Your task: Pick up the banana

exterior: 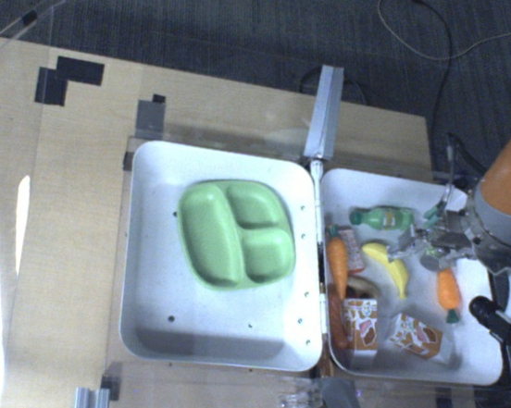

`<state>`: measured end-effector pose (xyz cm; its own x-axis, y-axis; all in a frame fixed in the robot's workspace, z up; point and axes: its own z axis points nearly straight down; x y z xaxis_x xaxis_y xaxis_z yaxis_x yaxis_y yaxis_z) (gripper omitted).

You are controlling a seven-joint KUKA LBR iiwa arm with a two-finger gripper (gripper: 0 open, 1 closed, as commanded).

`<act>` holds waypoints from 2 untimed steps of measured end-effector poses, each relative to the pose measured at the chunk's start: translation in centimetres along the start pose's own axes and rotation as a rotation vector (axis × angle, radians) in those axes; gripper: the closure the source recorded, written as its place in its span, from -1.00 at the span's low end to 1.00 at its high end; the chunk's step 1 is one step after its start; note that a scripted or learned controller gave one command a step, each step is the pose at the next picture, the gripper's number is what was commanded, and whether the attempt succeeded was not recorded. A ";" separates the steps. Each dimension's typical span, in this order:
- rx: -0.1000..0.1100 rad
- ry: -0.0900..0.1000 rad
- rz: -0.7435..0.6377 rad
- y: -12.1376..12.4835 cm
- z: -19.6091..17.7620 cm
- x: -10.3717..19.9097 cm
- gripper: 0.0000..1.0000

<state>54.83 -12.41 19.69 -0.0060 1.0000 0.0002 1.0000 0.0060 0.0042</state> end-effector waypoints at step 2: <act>-0.010 0.001 -0.003 2.0 7.7 1.5 1.00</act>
<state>56.80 -10.89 11.97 -0.0085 1.0000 0.0010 0.9999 0.0085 0.0146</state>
